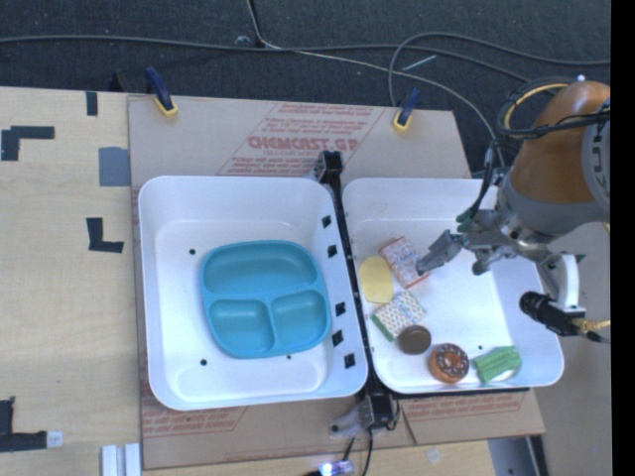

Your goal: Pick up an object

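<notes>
Nearest edge of right bin (541, 375): green toy (497, 363), donut (449, 363), brown round piece (414, 340). Further in: patterned packet (399, 314), yellow disc (376, 280), small carton (402, 259). My hand (437, 255) sits beside the carton; cannot tell its opening, nothing visibly held. Best approach: centre over the carton, descend straight. Left bin (159, 196): blue tray (264, 297).

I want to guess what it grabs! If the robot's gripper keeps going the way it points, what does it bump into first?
Probably the small patterned packet. The gripper points left toward it, with the yellow round piece just beyond. From above, its height over the right bin is unclear, so it might pass over.
</notes>
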